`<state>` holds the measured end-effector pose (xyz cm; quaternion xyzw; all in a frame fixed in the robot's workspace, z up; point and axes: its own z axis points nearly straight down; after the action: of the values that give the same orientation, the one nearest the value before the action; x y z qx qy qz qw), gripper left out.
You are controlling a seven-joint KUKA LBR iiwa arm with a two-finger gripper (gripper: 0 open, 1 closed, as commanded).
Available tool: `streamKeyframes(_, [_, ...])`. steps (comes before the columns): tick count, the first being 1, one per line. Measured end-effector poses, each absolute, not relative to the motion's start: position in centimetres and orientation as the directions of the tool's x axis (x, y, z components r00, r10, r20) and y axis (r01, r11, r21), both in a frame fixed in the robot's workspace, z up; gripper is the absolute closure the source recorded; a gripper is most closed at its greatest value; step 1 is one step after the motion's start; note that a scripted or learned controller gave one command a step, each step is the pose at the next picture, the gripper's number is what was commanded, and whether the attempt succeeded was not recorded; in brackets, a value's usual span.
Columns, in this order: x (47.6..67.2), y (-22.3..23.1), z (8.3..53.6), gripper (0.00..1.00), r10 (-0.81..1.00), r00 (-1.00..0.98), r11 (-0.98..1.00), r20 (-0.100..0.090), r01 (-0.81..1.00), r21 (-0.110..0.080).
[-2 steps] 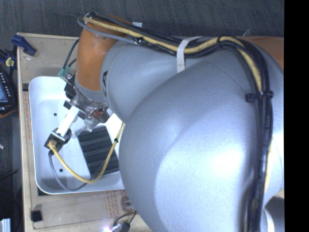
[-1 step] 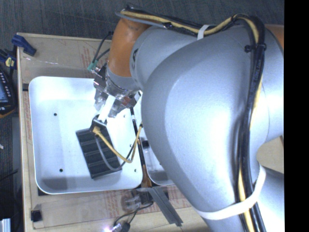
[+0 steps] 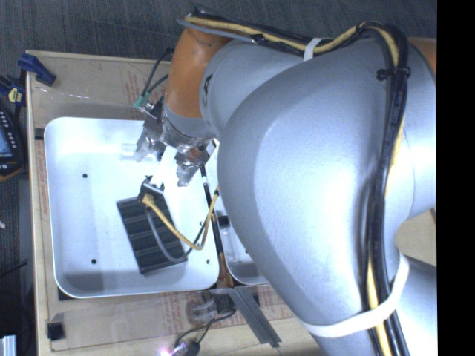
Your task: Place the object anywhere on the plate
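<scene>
Bright overhead light glares off the white bin (image 3: 74,199); the near arm (image 3: 312,184) looks soft.

Grey arm (image 3: 312,176), orange band, yellow cable (image 3: 172,232)

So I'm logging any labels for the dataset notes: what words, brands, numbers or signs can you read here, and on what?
None can be read.
Wooden bench: faint reddish marks, too blurred to read.
Dark device at the left edge: markings too small to read.
Grey arm, left white bin, black ribbed object: no text visible.
</scene>
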<state>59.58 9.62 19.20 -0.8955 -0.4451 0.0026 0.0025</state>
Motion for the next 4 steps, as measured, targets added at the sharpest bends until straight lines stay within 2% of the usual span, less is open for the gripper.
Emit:
streamKeyframes(1, [59.5,9.8,20.1,1.0,0.8,0.599,-0.599,-0.003,0.8,-0.012])
streamKeyframes(2, [54.7,4.7,21.8,1.0,0.893,0.451,-0.451,-0.002,0.893,-0.006])
streamKeyframes(3, [48.6,7.4,19.0,1.0,0.805,0.593,-0.593,-0.005,0.805,-0.006])
streamKeyframes(4, [47.9,11.4,11.4,1.0,0.912,0.41,-0.41,-0.004,0.912,-0.007])
